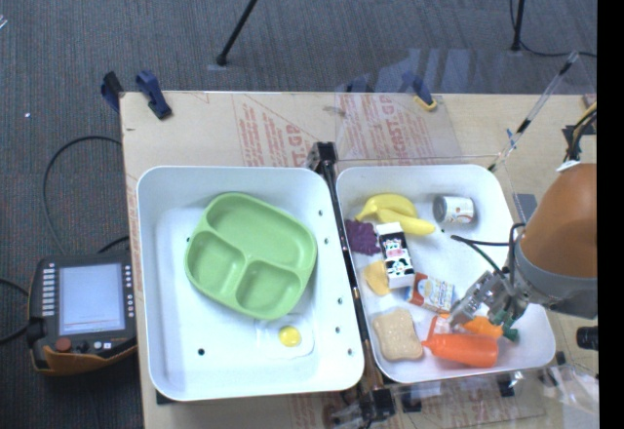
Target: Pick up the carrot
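Orange and tapered, the carrot (461, 349) lies in the near right corner of the right bin (499, 185), pointing left toward a slice of toast (397, 335). Right over its far side sits the gripper (485, 308), with the arm (565, 232) reaching in from the right, its orange band bulking over the bin's right wall. The gripper's metal parts crowd against the carrot's upper edge, and a second small orange piece (485, 326) with a green tip shows between them and the carrot; whether the fingers are spread or closed, or grip anything, I cannot tell. Just left of the gripper is a small red and white packet (432, 293). Farther left stand a milk carton (394, 253) with black spots and a yellow wedge (376, 278) near it, with a purple item (362, 237) beside the carton. At the far side of the bin lie a banana (395, 212) and a tipped can (454, 211). The left bin (156, 222) holds a green divided plate (252, 253) and, nearer, a fried egg (288, 337). Both bins rest on the brown counter (234, 130). On the floor to the left lies a handheld control pendant (83, 308) with a screen, and tripod legs (253, 3) stand on the far grey carpet.
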Action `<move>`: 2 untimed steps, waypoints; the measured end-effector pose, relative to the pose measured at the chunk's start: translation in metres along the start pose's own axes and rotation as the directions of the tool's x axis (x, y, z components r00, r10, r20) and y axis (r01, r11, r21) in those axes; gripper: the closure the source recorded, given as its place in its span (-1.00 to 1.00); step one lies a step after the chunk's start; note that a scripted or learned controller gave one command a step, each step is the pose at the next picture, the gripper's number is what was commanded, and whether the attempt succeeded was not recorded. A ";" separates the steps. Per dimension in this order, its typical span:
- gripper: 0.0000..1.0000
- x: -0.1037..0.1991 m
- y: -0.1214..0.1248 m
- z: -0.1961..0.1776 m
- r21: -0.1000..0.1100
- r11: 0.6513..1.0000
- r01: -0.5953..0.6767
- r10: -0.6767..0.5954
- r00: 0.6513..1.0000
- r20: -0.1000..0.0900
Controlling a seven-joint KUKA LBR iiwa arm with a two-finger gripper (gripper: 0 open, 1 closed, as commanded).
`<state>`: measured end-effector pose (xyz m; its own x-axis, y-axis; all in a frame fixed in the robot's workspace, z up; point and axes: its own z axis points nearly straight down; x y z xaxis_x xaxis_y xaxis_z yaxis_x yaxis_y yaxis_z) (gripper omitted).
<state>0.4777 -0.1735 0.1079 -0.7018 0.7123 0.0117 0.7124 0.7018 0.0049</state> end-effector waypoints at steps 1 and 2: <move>1.00 0.041 0.039 -0.044 0.003 1.000 -0.001 0.001 1.000 0.009; 1.00 0.065 0.062 -0.060 0.007 0.939 0.344 -0.344 0.939 0.009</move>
<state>0.4767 -0.0848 0.1694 -0.9038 0.4279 0.0001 0.4279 0.9038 0.0020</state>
